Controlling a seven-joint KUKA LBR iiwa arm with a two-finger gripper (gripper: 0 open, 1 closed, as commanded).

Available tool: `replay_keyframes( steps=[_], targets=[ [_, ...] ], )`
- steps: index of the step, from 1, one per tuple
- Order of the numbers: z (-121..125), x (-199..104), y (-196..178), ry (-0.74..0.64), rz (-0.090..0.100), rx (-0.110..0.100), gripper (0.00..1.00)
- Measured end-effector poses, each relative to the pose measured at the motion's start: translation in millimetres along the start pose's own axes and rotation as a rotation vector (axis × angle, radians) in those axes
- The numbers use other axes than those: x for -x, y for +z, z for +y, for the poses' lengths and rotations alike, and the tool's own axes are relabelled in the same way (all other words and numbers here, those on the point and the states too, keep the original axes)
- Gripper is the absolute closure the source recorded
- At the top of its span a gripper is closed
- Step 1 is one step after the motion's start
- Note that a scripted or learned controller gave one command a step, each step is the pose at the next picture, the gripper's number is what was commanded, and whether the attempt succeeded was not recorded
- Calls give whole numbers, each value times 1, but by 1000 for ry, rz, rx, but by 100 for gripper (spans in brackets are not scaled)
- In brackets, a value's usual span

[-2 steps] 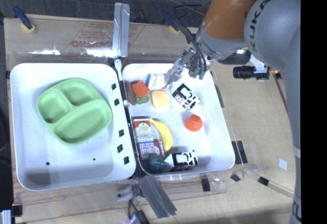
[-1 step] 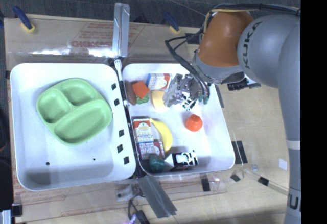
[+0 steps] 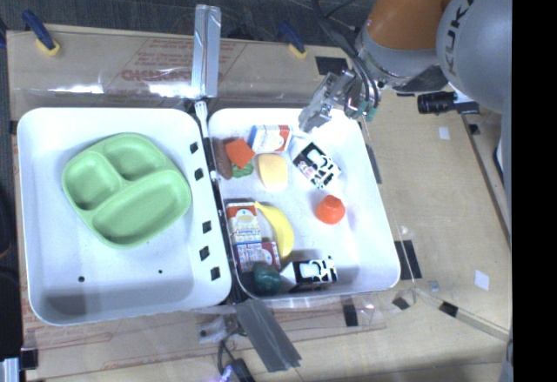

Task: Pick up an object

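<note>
Gripper (image 3: 315, 115) hovers over right bin's (image 3: 379, 224) far edge, fingers look open, empty; should descend squarely on milk carton (image 3: 270, 138).

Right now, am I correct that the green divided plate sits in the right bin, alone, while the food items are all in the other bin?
Not quite: the camera view shows the green divided plate in the left bin, not the right. The rest stands: it is alone there, and the food items, such as the banana and the small orange fruit, are all in the other bin.
</note>
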State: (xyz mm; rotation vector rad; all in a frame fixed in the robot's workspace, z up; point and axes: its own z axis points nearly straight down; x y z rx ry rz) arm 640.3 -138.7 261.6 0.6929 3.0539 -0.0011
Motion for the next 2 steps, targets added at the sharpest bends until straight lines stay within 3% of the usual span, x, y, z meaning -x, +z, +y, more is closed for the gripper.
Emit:
replay_keyframes(
  steps=[1,2],
  targets=[
    [25,-16,147,-54,24,-5,100],
    [61,-37,37,-30,-2,3,100]
  ],
)
